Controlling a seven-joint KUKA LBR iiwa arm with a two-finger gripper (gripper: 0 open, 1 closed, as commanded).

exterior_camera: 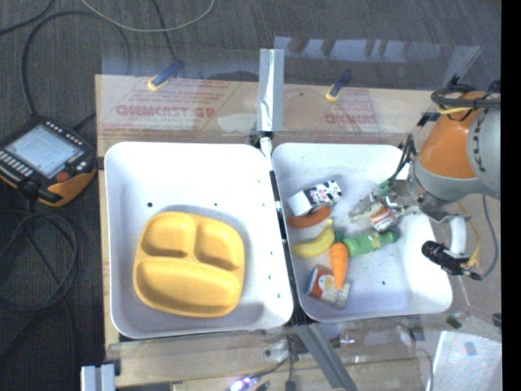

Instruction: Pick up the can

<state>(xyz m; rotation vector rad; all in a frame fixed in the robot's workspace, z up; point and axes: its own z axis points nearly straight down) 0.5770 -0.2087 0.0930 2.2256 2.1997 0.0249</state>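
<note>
You see two shallow white bins side by side on the bench; the left bin point(122, 218) bears a yellow divided tray point(192, 262), lying flat toward its front; the right bin point(423, 287) holds a cluster of small items left of its middle; the can point(324, 194), black-and-white patterned, lies on its side at the rear of that cluster, touching a red-orange piece point(310, 217) just in front of it; next forward you find a banana point(315, 243), a carrot point(339, 261) standing roughly lengthwise, a green object point(368, 243) to the carrot's right, and a small orange carton point(326, 285) nearest the front wall; the gripper point(379, 213) sits low over the right bin, just above the green object and well to the right of the can, apart from it; whether it is released or clenched you cannot tell at this resolution; the grey arm with its orange band point(452, 149) enters from the right; a handheld pendant point(45, 161) rests on the floor left of the bench.
</note>
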